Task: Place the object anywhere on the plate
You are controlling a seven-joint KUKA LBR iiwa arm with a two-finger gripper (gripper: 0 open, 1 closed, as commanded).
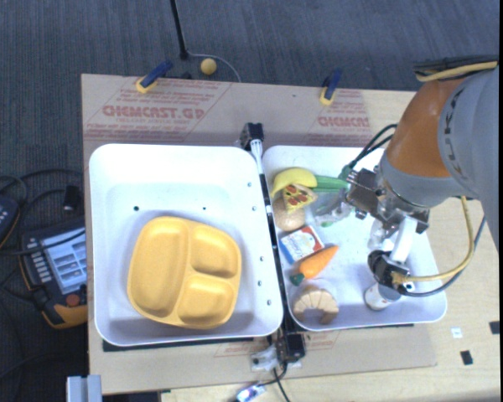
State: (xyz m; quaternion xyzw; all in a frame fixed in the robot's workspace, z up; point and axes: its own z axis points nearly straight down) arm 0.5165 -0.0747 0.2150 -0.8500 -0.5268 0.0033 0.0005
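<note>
Camera view. Bench (151,115) carries two white bins side by side.

Left bin (109,178): the yellow plate (184,270), with divided sections, lies flat towards the front of the bin floor and is well apart from the gripper.

Right bin (432,308): toy foods cluster along its left half.
- At the back, a banana (292,177), with a red-and-yellow piece (298,196) lying against it.
- A brown lump (287,219) sits just in front of those.
- A small packet (302,244) comes next, touching a carrot (317,262) that lies at a slant.
- A bread roll (316,305) sits near the front wall.
- A green piece (329,182) stretches from the banana towards the gripper.
- A small pale round thing (375,296) sits near the front right; I cannot tell what it is.

All of these are in the right bin, separated from the plate by the bin walls.

Arm (440,141) reaches in from the right, over the right bin's back half. Gripper (358,195) sits above the middle of that bin, just beside the end of the green piece. From this angle I cannot tell how wide the gripper is set, or whether it touches or holds anything.
</note>
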